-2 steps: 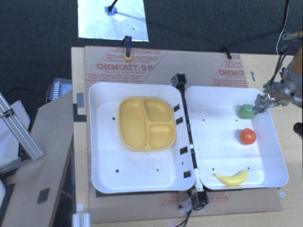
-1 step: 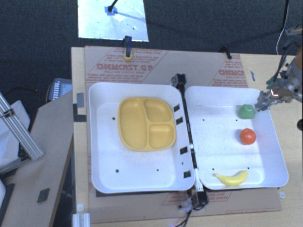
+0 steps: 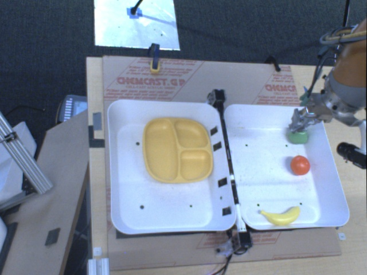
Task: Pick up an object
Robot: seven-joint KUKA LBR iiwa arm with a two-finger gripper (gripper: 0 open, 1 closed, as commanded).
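My gripper (image 3: 300,125) hangs over the far right part of the right bin (image 3: 258,153), right above a small green object (image 3: 298,136) that lies on the bin floor. The fingers point down at the green object and touch or nearly touch its top. An orange-red ball (image 3: 300,165) sits a little nearer the front in the same bin. A yellow banana (image 3: 281,215) lies near that bin's front edge.
A yellow divided plate (image 3: 176,149) rests in the middle of the left bin (image 3: 123,171). A black divider with clips (image 3: 225,165) runs between the bins. The arm's grey body (image 3: 347,67) comes in from the upper right.
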